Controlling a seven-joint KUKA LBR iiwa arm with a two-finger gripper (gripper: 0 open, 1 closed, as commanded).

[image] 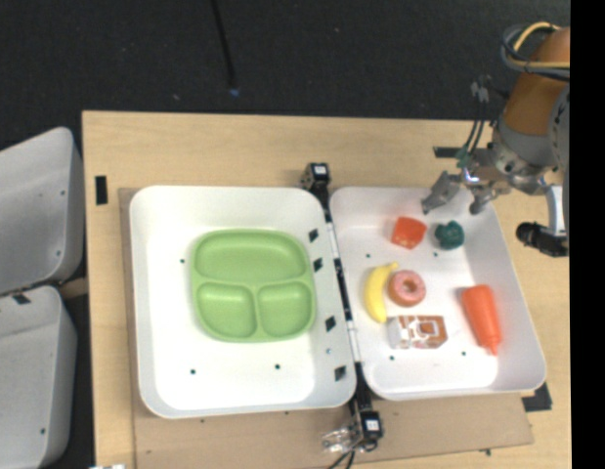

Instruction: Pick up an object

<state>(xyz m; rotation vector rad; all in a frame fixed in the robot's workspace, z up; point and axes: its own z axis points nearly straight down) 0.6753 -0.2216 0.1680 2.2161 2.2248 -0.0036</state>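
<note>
Six objects sit in the right bin (512, 291) — red block (409, 232), green piece (449, 234), banana (378, 292), pink ring (409, 287), carton (417, 332), carrot (483, 317) — and the gripper (460, 197) hovers at its far edge, fingers spread wide, gripping nothing.

We log two white bins (234, 389) on a pale tan worktop (234, 149), the left holding a light green tray (251, 283). In the right: red block (409, 232), dark green lump (449, 234), yellow banana (377, 292), pink ring (409, 287), orange carrot (483, 317), brown-and-white carton (417, 332).
</note>
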